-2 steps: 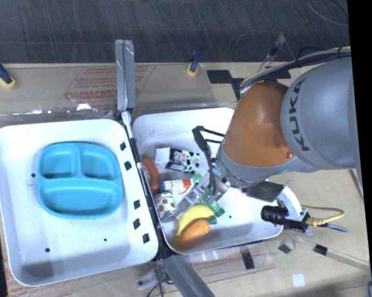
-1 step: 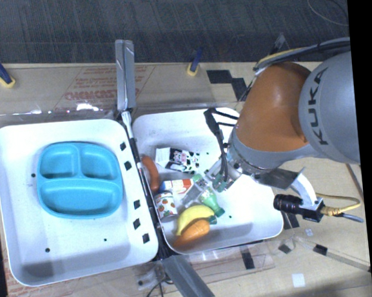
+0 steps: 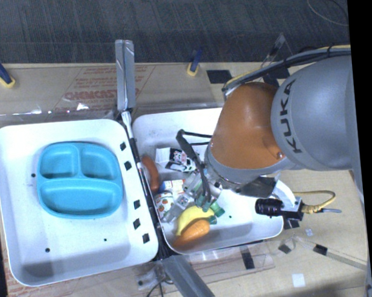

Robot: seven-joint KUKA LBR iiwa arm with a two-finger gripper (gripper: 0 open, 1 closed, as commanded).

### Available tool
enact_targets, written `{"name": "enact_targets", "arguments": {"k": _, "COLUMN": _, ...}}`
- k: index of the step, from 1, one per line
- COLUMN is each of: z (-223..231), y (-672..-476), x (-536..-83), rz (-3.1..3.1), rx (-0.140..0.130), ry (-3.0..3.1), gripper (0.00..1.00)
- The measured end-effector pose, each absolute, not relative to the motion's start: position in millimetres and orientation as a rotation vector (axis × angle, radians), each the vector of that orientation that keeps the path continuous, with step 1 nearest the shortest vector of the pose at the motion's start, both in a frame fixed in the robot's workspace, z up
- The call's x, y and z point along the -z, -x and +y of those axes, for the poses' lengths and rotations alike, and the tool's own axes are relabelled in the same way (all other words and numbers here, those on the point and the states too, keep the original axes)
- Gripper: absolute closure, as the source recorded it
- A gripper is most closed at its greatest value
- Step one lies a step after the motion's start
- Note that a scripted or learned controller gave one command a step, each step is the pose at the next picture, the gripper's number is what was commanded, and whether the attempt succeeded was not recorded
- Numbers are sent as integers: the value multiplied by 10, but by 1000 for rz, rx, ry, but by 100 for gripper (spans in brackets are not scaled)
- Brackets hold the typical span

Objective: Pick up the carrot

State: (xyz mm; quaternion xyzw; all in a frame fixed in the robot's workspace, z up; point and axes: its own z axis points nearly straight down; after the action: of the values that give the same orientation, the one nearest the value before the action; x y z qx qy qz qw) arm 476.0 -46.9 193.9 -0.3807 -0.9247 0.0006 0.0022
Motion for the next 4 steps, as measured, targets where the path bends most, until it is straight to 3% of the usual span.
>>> {"name": "enact_targets", "arguments": {"k": 1, "z": -1063, "y": -4763, "x": -1630, "rz": -3008, "rx": 0, "ry": 894, "gripper": 0}}
{"name": "enact_targets", "arguments": {"k": 2, "z": -958, "y": -4762, "x": -909, "rz": -3045, "rx": 0, "ry": 765, "gripper": 0}}
{"name": "enact_targets", "arguments": {"k": 3, "z": -727, "y": -5005, "x": -1924, "rz": -3071, "rx": 0, "ry": 670, "gripper": 0}}
{"name": "enact_targets", "arguments": {"k": 4, "z": -929, "y": -4778, "x": -1991, "rz": -3132, "rx": 0, "ry": 236, "gripper": 0}}
